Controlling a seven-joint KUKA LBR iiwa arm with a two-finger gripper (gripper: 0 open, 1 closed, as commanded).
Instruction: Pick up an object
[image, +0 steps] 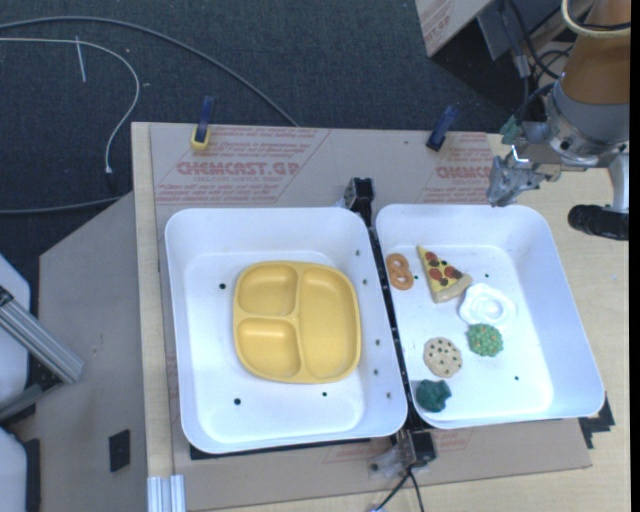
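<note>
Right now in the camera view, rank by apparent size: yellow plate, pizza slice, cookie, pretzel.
1. yellow plate, largest by far
2. pizza slice
3. cookie
4. pretzel
Cookie and pretzel look close; their order is unsure.

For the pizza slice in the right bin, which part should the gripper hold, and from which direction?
Grip the pizza slice across its narrow middle, coming straight down from above. It lies flat, and its two long edges look free; the pretzel sits apart on one side.
</note>
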